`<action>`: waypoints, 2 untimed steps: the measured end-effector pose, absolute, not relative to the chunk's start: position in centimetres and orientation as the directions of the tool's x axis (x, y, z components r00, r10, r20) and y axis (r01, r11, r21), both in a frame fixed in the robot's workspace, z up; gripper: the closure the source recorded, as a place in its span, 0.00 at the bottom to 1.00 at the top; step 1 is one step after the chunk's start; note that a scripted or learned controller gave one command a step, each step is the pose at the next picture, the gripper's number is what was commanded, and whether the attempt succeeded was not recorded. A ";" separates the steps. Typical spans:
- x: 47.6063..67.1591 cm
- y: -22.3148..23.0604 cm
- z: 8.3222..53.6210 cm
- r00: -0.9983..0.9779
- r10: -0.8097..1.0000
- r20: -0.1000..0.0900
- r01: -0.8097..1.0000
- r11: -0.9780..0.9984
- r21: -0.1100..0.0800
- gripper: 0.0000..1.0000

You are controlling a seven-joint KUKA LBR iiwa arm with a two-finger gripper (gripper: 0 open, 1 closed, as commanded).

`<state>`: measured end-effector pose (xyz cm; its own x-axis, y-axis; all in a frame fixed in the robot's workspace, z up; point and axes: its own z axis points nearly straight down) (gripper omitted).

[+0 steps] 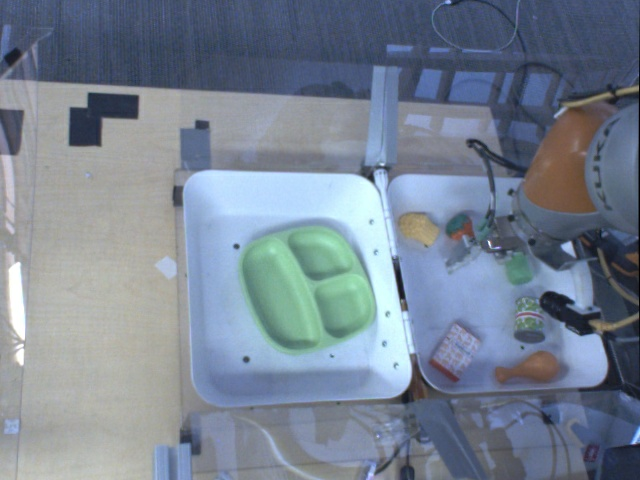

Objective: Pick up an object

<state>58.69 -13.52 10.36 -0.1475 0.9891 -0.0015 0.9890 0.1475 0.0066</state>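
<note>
One arm's gripper [468, 252] hung low in the right bin [590, 373], finger spread impossible to tell. Nearest lay the orange-green piece [459, 227], just above-left, apparently ungrasped.

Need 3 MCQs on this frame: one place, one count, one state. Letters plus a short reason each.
1. Where is the green three-compartment plastic tray?
A. left white bin
B. right white bin
C. on the wooden bench

2. How many compartments does the tray have?
A. two
B. three
C. five

3. How does the small printed can stand?
A. upright
B. crushed flat
C. stacked on the patterned box

Answers: 1 A, it lies mid-floor in that bin. 2 B, one long and two small wells. 3 A, it stands on end, apart from the box.
</note>
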 end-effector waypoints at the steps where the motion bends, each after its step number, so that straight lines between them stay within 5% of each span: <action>1: 65.0 -16.5 8.8 -0.116 0.993 -0.003 0.993 0.116 0.009 0.00; 2: 65.3 -16.2 10.2 -0.124 0.992 -0.006 0.992 0.124 0.017 1.00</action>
<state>65.33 -16.24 10.17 -0.1241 0.9923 -0.0056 0.9921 0.1242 0.0171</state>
